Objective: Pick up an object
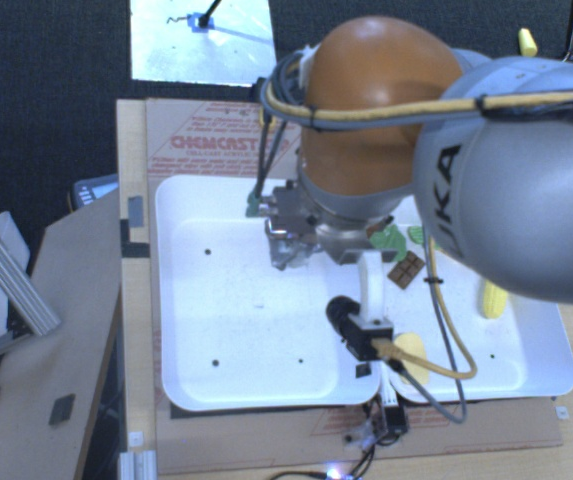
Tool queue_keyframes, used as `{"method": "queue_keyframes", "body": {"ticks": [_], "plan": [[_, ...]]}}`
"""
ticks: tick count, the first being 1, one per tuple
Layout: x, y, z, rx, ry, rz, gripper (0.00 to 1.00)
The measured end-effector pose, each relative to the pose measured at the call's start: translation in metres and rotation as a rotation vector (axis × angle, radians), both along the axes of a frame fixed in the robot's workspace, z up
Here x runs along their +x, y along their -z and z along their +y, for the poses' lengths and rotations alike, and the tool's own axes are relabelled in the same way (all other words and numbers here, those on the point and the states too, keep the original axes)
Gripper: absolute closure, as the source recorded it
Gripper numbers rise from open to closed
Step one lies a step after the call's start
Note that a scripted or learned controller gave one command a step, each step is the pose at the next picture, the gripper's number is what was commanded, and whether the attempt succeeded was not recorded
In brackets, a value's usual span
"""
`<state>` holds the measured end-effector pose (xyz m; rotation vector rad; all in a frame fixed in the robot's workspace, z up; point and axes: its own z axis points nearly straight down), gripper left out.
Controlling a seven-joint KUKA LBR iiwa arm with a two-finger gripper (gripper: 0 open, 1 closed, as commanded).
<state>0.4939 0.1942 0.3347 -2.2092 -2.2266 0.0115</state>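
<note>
My gripper (285,246) hangs over the back middle of the left white bin (206,368), under the big orange wrist band. Just right of it, partly hidden by the arm, lie a green piece (392,238) and a brown ridged block (405,269). A yellow oblong thing (493,299) lies in the right bin (536,363). Another yellow thing (411,346) lies near the front, where the two bins meet. A small green bit (254,206) peeks out at the left bin's back rim, beside the gripper.
The arm covers most of the right bin and the divide between the bins. A brown cardboard sheet (196,143) lies under both bins. A grey aluminium rail (6,273) stands off the bench at the left.
</note>
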Motion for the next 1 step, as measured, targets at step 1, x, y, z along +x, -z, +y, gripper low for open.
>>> {"method": "queue_keyframes", "body": {"ticks": [1], "plan": [[-0.0069,-0.12,-0.0151,0.007,0.003,-0.021,1.0]]}}
